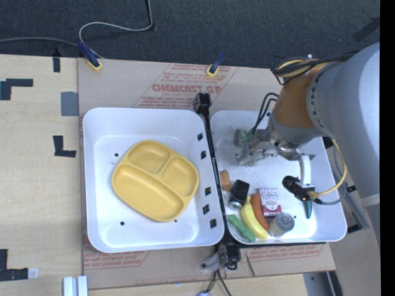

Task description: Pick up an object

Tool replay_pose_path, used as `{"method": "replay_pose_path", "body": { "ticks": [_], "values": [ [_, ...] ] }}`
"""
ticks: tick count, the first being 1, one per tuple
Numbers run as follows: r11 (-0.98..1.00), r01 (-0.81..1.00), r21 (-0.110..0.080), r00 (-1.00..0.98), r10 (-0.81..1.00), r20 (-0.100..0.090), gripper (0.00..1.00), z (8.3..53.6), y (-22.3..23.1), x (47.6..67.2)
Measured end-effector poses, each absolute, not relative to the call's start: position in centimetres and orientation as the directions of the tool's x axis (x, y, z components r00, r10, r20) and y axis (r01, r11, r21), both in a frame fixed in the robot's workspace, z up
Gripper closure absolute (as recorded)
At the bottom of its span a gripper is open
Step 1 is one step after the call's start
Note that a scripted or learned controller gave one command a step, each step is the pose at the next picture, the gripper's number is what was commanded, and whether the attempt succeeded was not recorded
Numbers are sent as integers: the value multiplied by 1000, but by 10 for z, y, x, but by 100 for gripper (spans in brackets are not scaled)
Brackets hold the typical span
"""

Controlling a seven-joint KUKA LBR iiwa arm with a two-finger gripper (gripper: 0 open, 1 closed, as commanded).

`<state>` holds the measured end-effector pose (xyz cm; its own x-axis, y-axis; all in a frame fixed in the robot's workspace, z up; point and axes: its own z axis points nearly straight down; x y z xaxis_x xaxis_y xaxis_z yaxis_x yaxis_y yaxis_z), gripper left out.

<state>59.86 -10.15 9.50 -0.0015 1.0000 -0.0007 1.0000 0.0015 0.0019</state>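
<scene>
My gripper (250,150) reaches into the upper left part of the right bin (327,227), under the orange-banded wrist (295,103). A small green object (241,137) lies right against its tip; I cannot tell whether it is held. Along the front of that bin lie a small orange piece (225,179), a black block (239,192), a yellow banana (253,221), an orange carrot (258,203), a red-and-white box (269,202), a grey can (282,224) and a green vegetable (239,227).
The left bin (99,165) holds a yellow divided plate (155,179). A black divider (208,165) separates the two bins. The arm's grey body covers the right bin's far right side, with cables and a black connector (296,187) hanging over it.
</scene>
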Motion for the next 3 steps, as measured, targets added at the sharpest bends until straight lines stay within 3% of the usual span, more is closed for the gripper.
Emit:
{"method": "replay_pose_path", "body": {
  "ticks": [1, 2, 3],
  "values": [
    [2, 1000, 3, -2, 1000, -2, 100, 195, -119, 669],
    [2, 1000, -1, -2, 1000, -2, 0, 194, -119, 668],
    [3, 1000, 19, -3, 1000, 2, 0, 112, -135, 664]
  ]
}}
